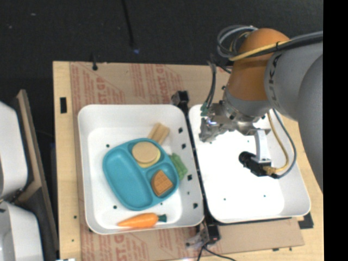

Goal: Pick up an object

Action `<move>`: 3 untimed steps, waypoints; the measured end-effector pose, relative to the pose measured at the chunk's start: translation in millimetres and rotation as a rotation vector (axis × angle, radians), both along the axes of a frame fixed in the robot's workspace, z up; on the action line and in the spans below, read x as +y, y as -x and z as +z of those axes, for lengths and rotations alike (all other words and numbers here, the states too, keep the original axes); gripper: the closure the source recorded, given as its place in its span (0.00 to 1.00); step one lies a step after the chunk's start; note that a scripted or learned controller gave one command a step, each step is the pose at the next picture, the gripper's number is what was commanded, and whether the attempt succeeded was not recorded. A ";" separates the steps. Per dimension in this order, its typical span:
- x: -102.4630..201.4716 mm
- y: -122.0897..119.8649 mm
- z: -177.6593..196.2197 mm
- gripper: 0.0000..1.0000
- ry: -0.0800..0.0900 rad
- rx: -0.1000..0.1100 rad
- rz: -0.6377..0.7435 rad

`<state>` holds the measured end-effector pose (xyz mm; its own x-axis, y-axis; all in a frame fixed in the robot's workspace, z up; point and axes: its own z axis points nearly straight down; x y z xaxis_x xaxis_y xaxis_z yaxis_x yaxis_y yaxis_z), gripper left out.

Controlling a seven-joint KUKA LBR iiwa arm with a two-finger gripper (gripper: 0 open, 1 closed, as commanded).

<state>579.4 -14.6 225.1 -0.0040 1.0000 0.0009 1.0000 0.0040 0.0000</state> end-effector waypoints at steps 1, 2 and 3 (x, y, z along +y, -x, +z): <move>51.5 2.3 8.9 1.00 0.000 -0.001 0.000; 98.8 -16.2 19.4 1.00 0.000 -0.001 -0.001; 96.2 -16.1 19.1 0.00 0.001 0.000 -0.004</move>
